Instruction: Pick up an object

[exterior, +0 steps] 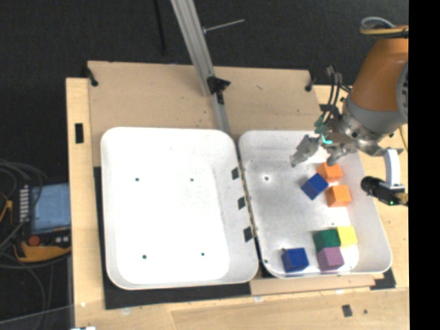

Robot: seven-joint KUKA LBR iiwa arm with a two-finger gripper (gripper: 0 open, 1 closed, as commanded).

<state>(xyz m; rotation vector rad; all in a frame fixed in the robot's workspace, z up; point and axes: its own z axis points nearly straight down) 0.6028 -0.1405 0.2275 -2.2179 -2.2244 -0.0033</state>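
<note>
Starting at the near edge of the bench, the right bin [275, 157] carries a blue cube [295, 259], a purple cube [331, 258], a green cube [326, 239] and a yellow cube [346, 236] along its near wall. Farther back lie an orange cube [338, 195], a second blue cube [314, 185] and another orange cube [333, 171]. Above that far group hangs the pincer [318, 154], spread wide with nothing between its fingers. No cube is lifted yet, so closing and raising remain to be done, I judge.

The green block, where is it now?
The green block sits in the right bin, near its front edge, touching the yellow block and just behind the purple block.
</note>
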